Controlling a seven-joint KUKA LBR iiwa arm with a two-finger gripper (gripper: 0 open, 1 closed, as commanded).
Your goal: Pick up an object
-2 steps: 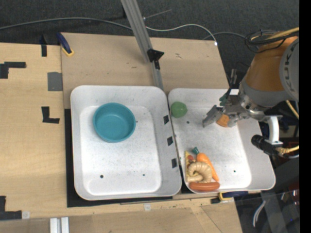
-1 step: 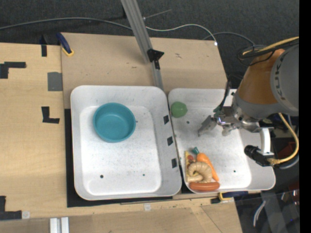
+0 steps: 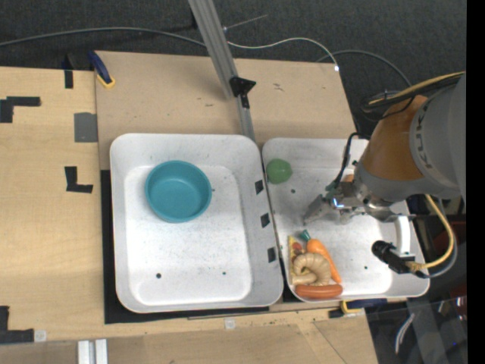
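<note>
Reaching into the right bin [image 3: 379,158] from its right side, my gripper [image 3: 318,209] hangs over bare floor with fingers slightly parted, gripping nothing — green ball [image 3: 279,171] up-left, carrot [image 3: 320,250] and beige toy [image 3: 311,267] below; teal bowl [image 3: 178,191] in the left bin [image 3: 129,203].

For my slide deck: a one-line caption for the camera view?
Gripper over right bin, between green ball and toy food pile.
</note>
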